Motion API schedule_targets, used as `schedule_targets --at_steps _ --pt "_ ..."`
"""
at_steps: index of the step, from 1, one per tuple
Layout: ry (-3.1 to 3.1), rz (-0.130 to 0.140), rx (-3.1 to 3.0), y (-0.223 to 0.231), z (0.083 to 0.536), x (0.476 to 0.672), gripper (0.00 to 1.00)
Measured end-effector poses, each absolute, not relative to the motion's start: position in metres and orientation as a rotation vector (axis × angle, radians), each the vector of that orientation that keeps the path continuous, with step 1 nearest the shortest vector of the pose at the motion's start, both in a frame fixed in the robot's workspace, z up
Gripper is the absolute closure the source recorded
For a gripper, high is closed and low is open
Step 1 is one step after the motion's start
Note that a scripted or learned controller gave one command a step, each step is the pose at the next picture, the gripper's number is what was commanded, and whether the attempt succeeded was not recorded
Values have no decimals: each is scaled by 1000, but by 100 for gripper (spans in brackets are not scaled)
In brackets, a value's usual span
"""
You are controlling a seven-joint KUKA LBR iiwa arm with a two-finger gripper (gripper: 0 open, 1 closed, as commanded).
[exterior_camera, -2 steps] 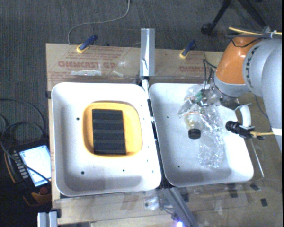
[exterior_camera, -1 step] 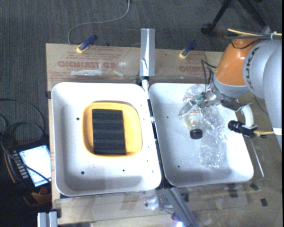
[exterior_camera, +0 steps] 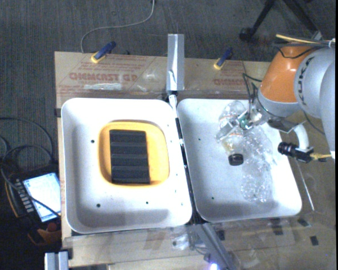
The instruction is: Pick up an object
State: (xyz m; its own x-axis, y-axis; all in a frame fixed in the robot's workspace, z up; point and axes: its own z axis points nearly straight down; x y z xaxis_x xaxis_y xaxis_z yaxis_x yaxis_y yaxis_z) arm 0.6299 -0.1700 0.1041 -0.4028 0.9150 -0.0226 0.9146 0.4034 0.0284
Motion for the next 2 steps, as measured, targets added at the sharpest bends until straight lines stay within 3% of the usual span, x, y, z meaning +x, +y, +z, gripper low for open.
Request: schedule_targets --at_steps 1,2 --pt "2603 25 1697 -168 114 631 100" --pt "2630 2 1718 -87 185 654 100"
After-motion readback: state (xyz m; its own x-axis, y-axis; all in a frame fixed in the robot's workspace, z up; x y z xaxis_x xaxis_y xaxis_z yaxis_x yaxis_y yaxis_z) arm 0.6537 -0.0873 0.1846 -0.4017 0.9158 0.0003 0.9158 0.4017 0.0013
